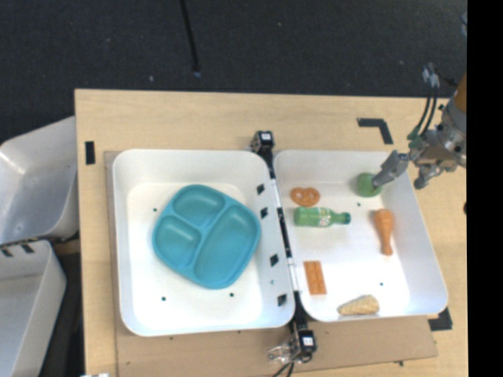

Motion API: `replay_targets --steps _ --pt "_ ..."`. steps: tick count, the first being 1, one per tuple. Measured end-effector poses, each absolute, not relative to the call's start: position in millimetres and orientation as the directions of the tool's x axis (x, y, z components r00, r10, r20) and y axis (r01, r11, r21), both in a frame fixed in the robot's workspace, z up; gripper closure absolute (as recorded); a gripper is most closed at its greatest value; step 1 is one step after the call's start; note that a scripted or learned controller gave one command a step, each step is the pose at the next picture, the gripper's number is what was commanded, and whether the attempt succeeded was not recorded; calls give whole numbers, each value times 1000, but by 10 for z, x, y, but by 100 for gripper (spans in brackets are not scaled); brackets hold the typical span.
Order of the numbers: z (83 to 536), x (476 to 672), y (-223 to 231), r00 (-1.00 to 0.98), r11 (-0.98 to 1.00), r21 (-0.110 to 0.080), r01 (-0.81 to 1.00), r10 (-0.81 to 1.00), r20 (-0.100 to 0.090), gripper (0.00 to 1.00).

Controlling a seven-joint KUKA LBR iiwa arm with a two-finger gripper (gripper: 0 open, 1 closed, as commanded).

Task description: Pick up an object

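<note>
wooden bench [181, 120] | right bin [409, 281] far rim | gripper [407, 171] spread beside green object [365, 184]

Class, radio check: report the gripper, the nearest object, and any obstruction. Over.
Gripper open over right bin's far corner. One finger at green ball, not gripped. Drumstick close by, not blocking. Over.

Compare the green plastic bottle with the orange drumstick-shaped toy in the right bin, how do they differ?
The green plastic bottle lies crosswise near the bin's middle, cap pointing right; the orange drumstick-shaped toy lies lengthwise nearer the right wall. The bottle carries a pale label; the toy is plain orange. Both lie flat in the right white bin, apart from each other.
</note>
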State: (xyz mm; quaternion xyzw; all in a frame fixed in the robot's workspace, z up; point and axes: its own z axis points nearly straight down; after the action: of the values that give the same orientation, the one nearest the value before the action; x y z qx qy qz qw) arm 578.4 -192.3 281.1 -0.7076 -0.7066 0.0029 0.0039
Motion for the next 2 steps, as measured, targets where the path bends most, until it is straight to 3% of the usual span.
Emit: replay_targets --steps 1,2 --pt "2873 5804 -1919 -1 1 1 1000 1000 0 0" --pt "2259 5770 -1985 1 -1 -4 1000 1000 -2 0"
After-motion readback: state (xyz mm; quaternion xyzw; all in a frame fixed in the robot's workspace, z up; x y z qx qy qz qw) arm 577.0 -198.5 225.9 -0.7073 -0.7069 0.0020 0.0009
